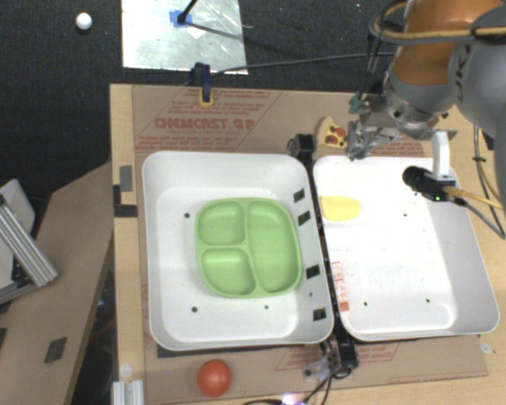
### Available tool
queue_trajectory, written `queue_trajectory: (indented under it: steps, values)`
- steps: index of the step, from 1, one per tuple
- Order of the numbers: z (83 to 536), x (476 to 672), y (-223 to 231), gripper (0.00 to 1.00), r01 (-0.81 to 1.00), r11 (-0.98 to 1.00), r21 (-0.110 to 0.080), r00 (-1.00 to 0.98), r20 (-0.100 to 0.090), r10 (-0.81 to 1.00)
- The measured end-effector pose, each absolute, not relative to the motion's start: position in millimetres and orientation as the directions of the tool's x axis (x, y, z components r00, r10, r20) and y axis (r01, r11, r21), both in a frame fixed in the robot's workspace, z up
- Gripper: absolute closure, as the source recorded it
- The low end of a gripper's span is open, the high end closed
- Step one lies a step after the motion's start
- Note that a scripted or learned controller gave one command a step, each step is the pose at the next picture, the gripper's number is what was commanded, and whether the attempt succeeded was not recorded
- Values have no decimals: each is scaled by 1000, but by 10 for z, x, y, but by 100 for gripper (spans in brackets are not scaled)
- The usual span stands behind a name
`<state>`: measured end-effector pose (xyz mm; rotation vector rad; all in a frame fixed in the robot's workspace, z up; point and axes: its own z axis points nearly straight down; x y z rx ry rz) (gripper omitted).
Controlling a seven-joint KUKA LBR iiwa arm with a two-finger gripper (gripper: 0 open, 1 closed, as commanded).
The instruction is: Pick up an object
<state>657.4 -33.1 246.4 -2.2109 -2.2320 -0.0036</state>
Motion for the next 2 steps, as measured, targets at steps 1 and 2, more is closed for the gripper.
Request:
queue_trajectory:
  steps: [1, 2]
  values:
    - [2343, 6604, 221, 100, 1000, 10, 1, -10, 2, 1000]
    - [2220, 6568, 750, 100, 1000, 10, 1, -10, 2, 1000]
